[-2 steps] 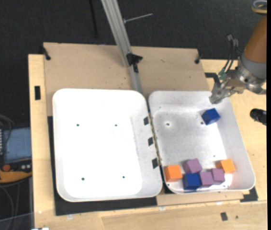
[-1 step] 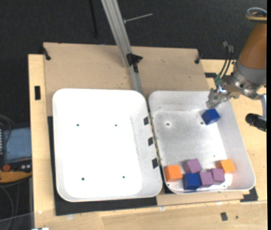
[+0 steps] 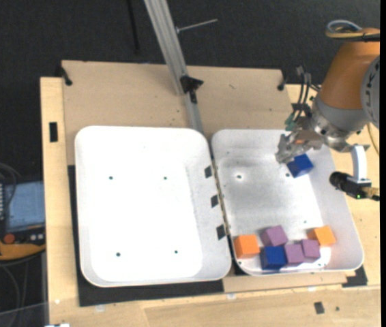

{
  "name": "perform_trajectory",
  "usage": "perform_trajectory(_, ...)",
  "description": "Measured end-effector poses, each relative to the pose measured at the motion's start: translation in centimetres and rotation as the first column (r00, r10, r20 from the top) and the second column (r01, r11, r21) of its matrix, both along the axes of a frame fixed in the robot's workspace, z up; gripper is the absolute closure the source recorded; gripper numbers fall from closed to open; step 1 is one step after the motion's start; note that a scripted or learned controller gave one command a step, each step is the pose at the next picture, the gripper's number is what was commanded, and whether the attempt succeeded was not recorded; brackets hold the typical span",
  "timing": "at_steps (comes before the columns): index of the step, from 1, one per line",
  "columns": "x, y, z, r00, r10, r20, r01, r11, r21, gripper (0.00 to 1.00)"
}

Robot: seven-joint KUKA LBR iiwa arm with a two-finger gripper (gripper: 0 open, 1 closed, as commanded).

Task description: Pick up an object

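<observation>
Two shallow white plastic bins: left bin, right bin. Two-finger metal gripper above the right bin's far side, a small blue cube at its fingertips; whether gripped cannot be told. Six more cubes clustered at near edge: orange, purple, blue.

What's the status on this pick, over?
Tool over the right bin, upper right part. Blue cube right at the tool tip; grip unconfirmed. Other cubes clustered at the bin's near edge, nothing in the way.
</observation>
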State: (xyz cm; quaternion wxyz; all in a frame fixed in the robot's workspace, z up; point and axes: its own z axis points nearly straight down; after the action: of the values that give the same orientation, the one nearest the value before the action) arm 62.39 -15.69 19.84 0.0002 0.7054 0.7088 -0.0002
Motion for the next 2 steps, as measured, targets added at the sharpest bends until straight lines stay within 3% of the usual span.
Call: perform_trajectory(2, -5.1, 9.5, 0.0, 1.0, 0.001, -0.001, -0.001, 1.0, 0.001, 1.0)
